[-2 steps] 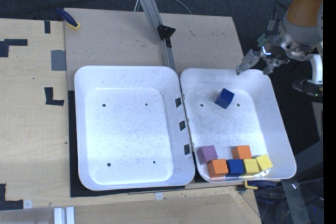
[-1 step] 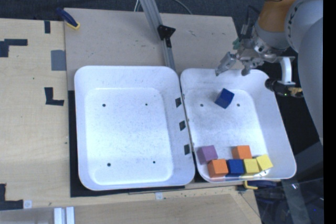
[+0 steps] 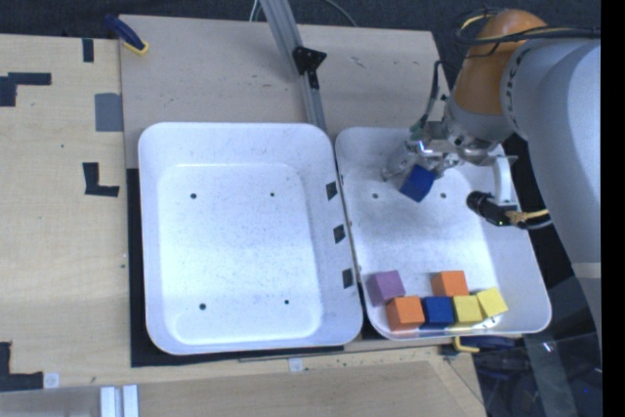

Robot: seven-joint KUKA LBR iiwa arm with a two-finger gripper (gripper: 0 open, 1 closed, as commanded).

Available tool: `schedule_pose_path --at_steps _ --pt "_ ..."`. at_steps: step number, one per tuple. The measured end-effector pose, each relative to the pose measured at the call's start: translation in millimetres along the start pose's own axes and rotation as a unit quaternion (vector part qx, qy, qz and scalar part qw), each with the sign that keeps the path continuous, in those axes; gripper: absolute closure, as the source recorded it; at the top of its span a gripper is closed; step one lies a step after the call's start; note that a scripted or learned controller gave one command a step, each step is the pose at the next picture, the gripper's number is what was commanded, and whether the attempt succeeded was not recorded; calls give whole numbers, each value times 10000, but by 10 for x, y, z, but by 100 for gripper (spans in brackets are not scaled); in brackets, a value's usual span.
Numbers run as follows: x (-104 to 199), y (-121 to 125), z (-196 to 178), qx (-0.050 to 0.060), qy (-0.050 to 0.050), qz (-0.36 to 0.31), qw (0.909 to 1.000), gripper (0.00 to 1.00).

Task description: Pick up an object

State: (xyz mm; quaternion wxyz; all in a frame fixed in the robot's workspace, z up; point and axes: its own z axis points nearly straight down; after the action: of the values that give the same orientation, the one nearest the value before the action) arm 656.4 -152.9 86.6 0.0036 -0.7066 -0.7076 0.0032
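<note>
The gripper (image 3: pixel 422 163) clamps a blue block (image 3: pixel 418 183) between its fingers above the right bin (image 3: pixel 508 254), clear of the remaining blocks (image 3: pixel 435 301) clustered along its near wall.

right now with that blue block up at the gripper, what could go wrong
The blue block hangs tilted just below the gripper, so the hold looks shallow; it might slip and drop back into the right bin. If it falls, it could roll toward the cluster of blocks at the near wall and scatter them.
</note>
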Motion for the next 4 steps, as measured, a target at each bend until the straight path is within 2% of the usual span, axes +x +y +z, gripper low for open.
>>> schedule_pose_path --at_steps 1,2,3,4 --pt "149 -45 -52 -35 -8 -5 10000 0" --pt "-288 -378 -48 -27 -13 24 10000 0" --pt "-245 -361 -142 -34 4 -3 10000 100" --pt "455 -612 -433 -34 12 -28 10000 100"
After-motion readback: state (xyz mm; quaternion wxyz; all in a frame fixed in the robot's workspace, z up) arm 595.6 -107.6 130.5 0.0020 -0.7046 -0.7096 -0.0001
